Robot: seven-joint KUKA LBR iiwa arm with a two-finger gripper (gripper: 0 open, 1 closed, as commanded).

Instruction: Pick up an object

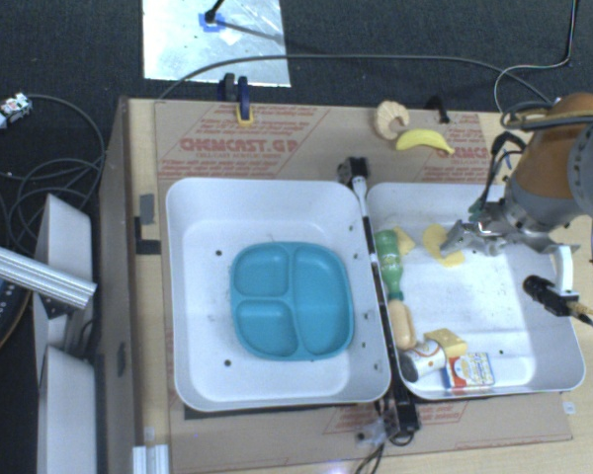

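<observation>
The right bin holds several small items. A green bottle lies along its left wall with a small yellow piece beside it. A yellow wedge lies in the bin's upper middle. My gripper reaches in from the right and sits low at the wedge's right edge, touching or nearly touching it. Whether the wedge is gripped cannot be made out. A tan roll, a yellow block and a white, red and blue carton lie near the front left corner.
The left bin holds a blue divided plate. A banana and a tan shell-like item lie on the bench behind the right bin. Cables hang around the wrist at the right.
</observation>
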